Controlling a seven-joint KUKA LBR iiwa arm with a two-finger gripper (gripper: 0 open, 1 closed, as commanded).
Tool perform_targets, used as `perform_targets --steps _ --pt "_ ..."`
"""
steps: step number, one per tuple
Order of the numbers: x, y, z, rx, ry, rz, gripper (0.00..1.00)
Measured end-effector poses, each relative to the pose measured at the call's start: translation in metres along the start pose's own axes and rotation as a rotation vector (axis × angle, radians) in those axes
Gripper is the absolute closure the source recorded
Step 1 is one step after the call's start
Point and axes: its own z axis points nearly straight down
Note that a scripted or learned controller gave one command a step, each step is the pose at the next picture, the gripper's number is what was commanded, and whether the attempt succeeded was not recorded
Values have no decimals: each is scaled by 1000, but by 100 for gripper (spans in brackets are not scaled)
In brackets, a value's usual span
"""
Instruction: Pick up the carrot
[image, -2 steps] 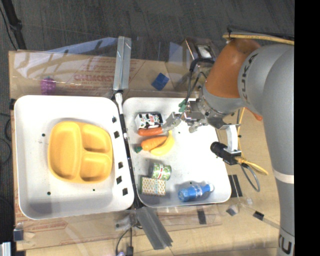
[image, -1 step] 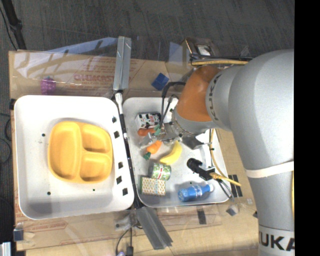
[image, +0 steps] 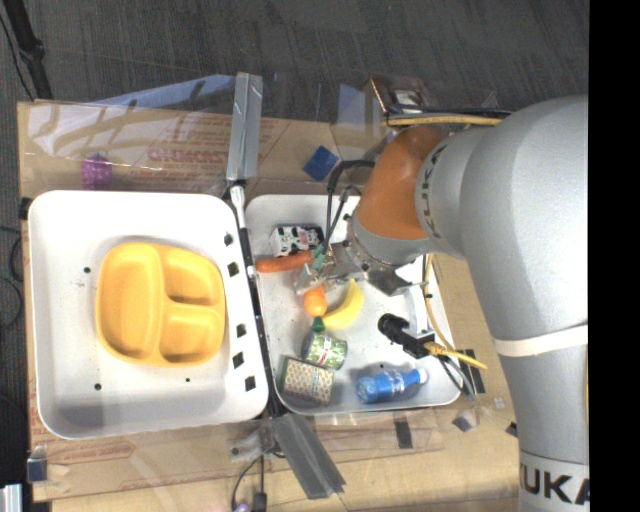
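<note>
The orange carrot (image: 283, 264) lies on its side in the right bin (image: 440, 398), near the bin's upper left wall. My gripper (image: 324, 262) sits low at the carrot's right end, below the grey arm with its orange band. The wrist hides the gripper's tip, so I cannot tell whether it touches the carrot.
Around the carrot are a black-and-white packet (image: 297, 238), a small orange fruit (image: 315, 300), a banana (image: 347, 306), a green can (image: 325, 351), a patterned box (image: 307, 380) and a blue bottle (image: 390, 383). The left bin (image: 60, 400) holds a yellow divided plate (image: 160, 300).
</note>
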Motion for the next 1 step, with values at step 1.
perform_targets --steps 1 --pt "45 16 -137 -6 -1 -157 100"
